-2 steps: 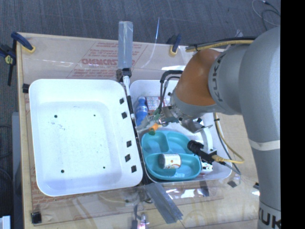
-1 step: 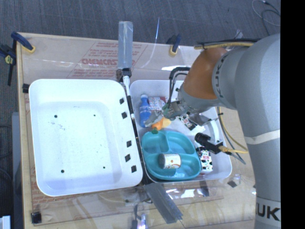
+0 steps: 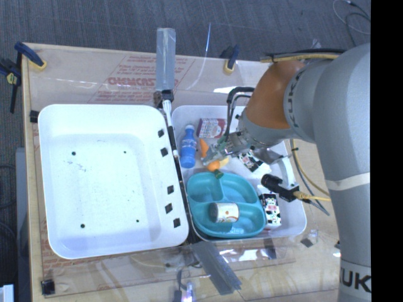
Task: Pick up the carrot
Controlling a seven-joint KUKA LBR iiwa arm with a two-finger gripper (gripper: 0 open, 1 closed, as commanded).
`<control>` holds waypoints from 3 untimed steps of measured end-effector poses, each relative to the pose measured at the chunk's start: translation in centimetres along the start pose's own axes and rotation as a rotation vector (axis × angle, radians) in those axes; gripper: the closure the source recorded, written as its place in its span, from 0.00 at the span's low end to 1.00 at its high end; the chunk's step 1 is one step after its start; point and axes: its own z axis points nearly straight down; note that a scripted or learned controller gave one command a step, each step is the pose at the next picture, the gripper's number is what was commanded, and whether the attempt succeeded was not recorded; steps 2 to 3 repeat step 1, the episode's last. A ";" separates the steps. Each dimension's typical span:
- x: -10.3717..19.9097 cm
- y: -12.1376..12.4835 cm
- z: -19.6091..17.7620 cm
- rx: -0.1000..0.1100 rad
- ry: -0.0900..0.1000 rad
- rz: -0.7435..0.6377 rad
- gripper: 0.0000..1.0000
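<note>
The pincer (image 3: 228,145) is seen low in the right bin (image 3: 296,222), just beside the carrot (image 3: 215,164); whether it is released or clenched cannot be told. The carrot is found near the bin's middle, between the blue bottle (image 3: 187,146) and the teal divided dish (image 3: 228,205). For a clean grasp, the pincer would best be centred over the carrot and kept clear of the dish rim.
</note>
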 end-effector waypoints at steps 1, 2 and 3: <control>3.4 -1.5 -7.2 0.011 0.008 0.150 1.00; 3.4 -1.5 -7.2 0.011 0.008 0.150 1.00; 3.4 -1.5 -7.2 0.011 0.008 0.150 1.00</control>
